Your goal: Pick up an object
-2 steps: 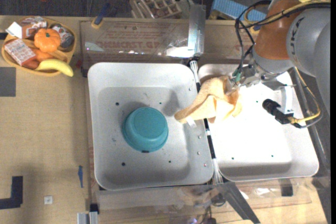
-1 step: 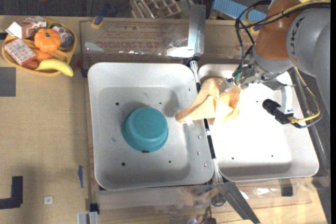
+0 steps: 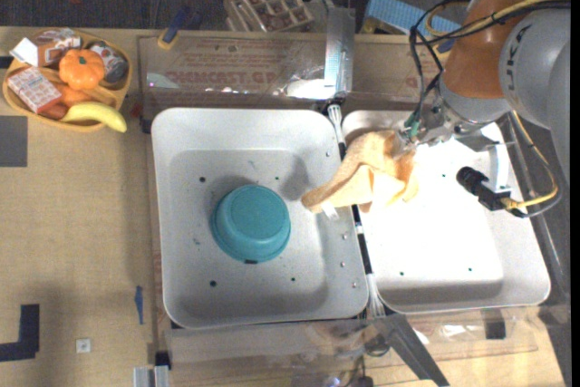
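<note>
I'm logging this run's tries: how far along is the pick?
Done: the gripper has reached the yellow cloth. In hand: the cloth hangs from it, draped across the edge between the two bins. Left: lifting it fully clear. The teal bowl sits untouched in the left bin.

Lighting, overall: bright and even over my bench, dim over the far floor clutter.

Glare: the right bin (image 3: pixel 471 276) is washed almost pure white, its floor detail lost; the left bin (image 3: pixel 181 285) reads greyer, with soft shading along its inner walls.

Shadows: soft, short; a faint one hugs the teal bowl (image 3: pixel 252 223) on its near side, suggesting light from overhead.

Blur: the yellow cloth (image 3: pixel 362 177) is smeared, its edges soft; my arm (image 3: pixel 535 59) is also soft.

Sharpness: moderate throughout, grainy; small print on the far cardboard is unreadable.

Distortion: bin edges bow slightly.
</note>
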Controlling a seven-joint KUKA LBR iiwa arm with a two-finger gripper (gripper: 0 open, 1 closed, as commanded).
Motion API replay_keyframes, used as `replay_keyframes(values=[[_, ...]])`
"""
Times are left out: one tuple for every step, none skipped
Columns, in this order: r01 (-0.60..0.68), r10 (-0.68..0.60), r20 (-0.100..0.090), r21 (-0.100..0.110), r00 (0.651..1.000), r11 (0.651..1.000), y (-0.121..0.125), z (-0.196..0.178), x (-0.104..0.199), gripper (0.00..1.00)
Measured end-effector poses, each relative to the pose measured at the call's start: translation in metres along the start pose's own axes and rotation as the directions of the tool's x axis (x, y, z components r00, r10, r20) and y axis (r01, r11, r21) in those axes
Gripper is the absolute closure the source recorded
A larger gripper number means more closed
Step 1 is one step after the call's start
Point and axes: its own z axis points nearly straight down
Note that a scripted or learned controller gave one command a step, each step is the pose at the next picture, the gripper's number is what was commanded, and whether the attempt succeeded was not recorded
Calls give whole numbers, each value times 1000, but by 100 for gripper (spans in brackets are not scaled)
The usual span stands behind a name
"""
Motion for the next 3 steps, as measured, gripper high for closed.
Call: replay_keyframes(values=[[0,0,0,0,1000,1000,0,0,0,0],[-221,221,-5,18,975,975,-62,25,19,0],[-225,225,-4,13,974,974,-62,14,16,100]])
